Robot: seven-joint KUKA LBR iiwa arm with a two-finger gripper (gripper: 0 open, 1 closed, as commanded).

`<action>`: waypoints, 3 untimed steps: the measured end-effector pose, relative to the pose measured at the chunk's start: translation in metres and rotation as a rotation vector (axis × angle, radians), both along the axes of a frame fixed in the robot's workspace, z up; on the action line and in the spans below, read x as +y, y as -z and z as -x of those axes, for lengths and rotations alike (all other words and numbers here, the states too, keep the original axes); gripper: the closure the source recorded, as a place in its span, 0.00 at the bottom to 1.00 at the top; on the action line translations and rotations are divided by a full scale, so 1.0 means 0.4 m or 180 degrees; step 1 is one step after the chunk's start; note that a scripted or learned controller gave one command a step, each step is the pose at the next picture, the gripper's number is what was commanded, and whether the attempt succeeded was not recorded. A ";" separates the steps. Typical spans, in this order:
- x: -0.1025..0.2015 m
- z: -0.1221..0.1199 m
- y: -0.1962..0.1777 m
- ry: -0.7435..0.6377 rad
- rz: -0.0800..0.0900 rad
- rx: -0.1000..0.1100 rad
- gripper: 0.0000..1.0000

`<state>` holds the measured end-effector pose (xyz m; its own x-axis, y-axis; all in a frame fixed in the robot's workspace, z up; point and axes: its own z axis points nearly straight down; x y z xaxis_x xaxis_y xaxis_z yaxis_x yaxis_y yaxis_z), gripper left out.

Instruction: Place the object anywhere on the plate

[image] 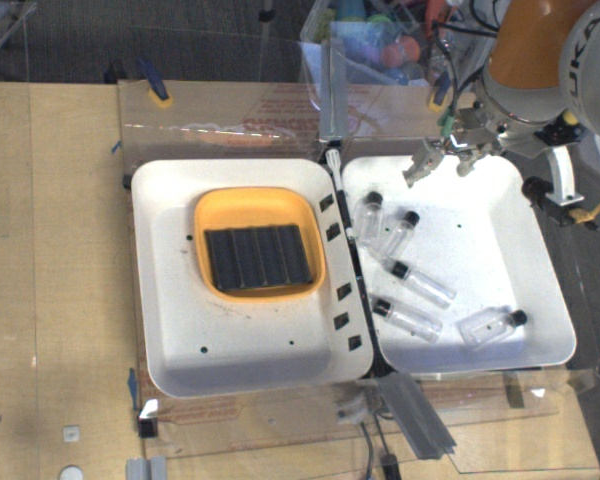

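Orange is what we notice first: the plate (259, 243), a rounded-square dish in the left bin (160, 268), carries a dark ribbed rectangular block (258, 258) across its middle. On writing, we can read only part of some dark letters on the arm's (555, 38) grey casing at the upper right edge; the rest is cut off, and the vials bear no label we can make out. The arm comes in from the upper right, its orange band above the wrist, and its pincer (442, 160) hangs over the far edge of the right bin (540, 268) with its two thin fingers spread apart and nothing between them. The task's things, five clear vials with black caps (417, 280), lie on their sides on the floor of the right bin, well apart from the plate. Behind the bins on the desk (50, 268) stands a clear box of coloured oddments (390, 18).
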<state>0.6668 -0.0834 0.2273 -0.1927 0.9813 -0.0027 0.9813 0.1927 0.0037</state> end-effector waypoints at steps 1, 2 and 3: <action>0.001 -0.003 -0.027 -0.0003 0.0003 -0.0014 1.00; -0.085 -0.002 -0.089 -0.0534 0.0002 -0.0002 1.00; -0.181 -0.002 -0.059 -0.0802 0.0002 -0.0001 1.00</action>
